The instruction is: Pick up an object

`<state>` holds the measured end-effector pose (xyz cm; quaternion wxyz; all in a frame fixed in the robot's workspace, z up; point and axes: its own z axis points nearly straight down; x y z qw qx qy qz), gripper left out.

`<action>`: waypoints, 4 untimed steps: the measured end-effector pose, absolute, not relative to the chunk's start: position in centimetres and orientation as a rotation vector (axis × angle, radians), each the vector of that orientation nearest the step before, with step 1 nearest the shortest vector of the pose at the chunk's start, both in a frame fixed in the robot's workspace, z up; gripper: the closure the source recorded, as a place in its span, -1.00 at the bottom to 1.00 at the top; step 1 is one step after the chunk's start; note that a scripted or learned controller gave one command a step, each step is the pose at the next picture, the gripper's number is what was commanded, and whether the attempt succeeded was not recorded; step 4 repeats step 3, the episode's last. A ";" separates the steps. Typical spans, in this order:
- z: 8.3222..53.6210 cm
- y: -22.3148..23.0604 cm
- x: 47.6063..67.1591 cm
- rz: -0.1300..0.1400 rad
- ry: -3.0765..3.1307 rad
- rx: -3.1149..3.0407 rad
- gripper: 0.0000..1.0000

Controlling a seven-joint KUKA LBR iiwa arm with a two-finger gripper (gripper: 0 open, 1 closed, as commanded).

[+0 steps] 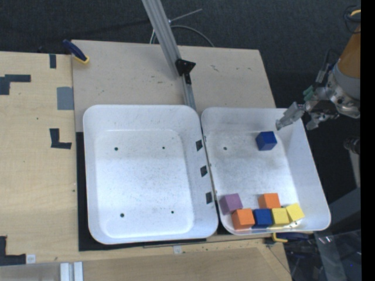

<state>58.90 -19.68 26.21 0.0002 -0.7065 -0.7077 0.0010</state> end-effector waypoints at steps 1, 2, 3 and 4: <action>13.3 -18.1 63.5 0.007 -2.220 -2.214 -1.00; 11.8 -17.5 64.4 -0.013 -2.238 -2.233 -1.00; 11.1 -16.4 63.1 -0.019 -2.243 -2.236 -1.00; 11.1 -16.4 63.1 -0.019 -2.243 -2.236 -1.00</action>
